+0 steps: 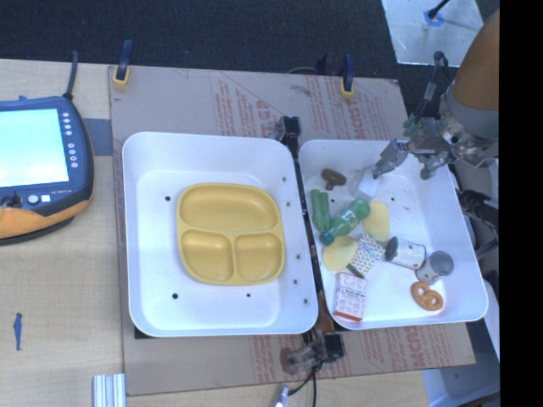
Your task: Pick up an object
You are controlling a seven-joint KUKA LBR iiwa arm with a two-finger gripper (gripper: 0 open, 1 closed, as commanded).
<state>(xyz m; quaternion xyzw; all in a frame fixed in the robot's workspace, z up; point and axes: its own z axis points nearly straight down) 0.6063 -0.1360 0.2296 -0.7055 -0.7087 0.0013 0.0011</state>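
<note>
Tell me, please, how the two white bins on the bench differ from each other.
The left bin holds one thing, a yellow divided tray lying flat in its middle; the right bin holds a scatter of small items, among them a pretzel and a green bottle. The gripper hangs over the right bin, not the left. Both are shallow, white and round-cornered, set side by side.

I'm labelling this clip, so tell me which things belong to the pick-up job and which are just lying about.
Belongs to the job:
claw
right bin
green bottle
pretzel
small carton
can

Just lying about:
left bin
yellow tray
handheld screen
blue clamps
</note>
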